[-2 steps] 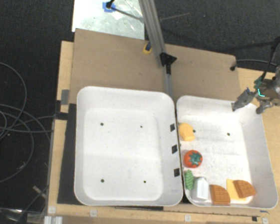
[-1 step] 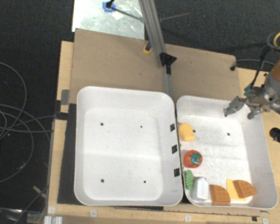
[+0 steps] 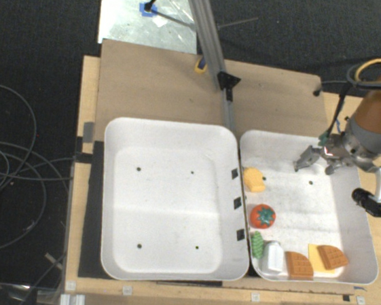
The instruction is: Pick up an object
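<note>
My gripper (image 3: 318,163) hangs over the far part of the right bin (image 3: 293,148), open, its two grey fingers (image 3: 304,159) spread with nothing between them. Below it in that bin lie a yellow lemon-like piece (image 3: 254,179) by the left wall, a red tomato (image 3: 262,216), a green ridged item (image 3: 256,245), a silver can (image 3: 273,255), an orange waffle-like piece (image 3: 298,264) and a yellow block with a brown cracker on it (image 3: 327,258). All of these sit along the left and near sides, well apart from the gripper.
The left bin (image 3: 171,201) lies beside the right one, joined by black clips (image 3: 237,201). A grey pole (image 3: 211,34) slants over the bench at the back. Cables hang at the right by the arm (image 3: 380,108).
</note>
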Robot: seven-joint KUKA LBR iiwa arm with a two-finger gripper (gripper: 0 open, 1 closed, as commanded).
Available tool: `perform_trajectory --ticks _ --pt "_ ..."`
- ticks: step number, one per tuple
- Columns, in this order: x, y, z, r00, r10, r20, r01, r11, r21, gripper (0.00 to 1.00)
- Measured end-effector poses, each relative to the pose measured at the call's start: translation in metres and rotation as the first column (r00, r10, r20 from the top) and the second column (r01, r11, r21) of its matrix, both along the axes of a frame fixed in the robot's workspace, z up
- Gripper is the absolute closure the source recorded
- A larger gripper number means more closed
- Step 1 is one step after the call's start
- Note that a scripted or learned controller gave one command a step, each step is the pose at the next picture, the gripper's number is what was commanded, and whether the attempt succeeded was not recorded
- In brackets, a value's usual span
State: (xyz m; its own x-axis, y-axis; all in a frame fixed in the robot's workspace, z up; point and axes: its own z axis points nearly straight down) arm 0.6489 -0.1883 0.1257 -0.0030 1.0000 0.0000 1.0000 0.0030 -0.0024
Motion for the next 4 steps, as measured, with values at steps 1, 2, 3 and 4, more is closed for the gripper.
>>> perform_trajectory --ticks 1,2,3,4 --pt "0.000 0.001 -0.036 1.000 0.001 0.001 -0.001 1.000 0.000 0.00" --pt "0.002 0.001 -0.022 1.000 0.003 0.008 -0.003 1.000 -0.002 1.00" --pt "0.007 0.005 0.024 1.000 0.003 0.009 -0.003 1.000 -0.002 1.00" --pt "0.012 -0.004 0.083 1.000 0.001 0.012 -0.001 1.000 -0.003 1.00"
